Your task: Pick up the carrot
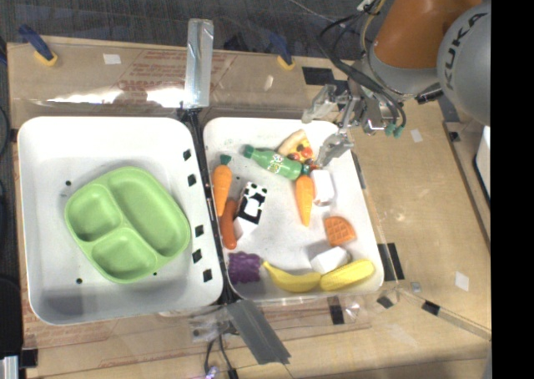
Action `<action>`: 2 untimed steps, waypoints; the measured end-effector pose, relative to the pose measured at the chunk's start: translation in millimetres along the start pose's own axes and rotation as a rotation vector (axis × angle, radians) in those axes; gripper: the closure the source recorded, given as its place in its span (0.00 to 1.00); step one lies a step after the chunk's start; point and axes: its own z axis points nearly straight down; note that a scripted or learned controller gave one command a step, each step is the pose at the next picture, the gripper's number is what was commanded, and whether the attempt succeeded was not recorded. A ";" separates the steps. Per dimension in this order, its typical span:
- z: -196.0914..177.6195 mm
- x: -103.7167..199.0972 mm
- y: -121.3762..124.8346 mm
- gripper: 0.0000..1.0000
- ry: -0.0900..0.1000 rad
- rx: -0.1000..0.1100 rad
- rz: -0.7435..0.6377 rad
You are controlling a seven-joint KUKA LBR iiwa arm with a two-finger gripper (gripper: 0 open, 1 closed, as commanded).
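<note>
While the gripper (334, 131) hovers spread open (holding nothing) over the right bin's (371, 231) far corner, a carrot (304, 196) lies just below.

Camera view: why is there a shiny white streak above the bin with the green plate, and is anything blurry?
Camera view: the streak is glare, light bouncing off clear plastic sheeting behind the left bin. The gripper looks a bit soft and smeary over the right bin, while the carrot and green plate look fairly sharp. Shadows are faint.
</note>
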 end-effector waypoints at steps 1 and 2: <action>143.6 35.6 -13.9 0.00 0.004 -0.005 -0.277; 129.0 31.6 -11.5 1.00 -0.004 -0.001 -0.286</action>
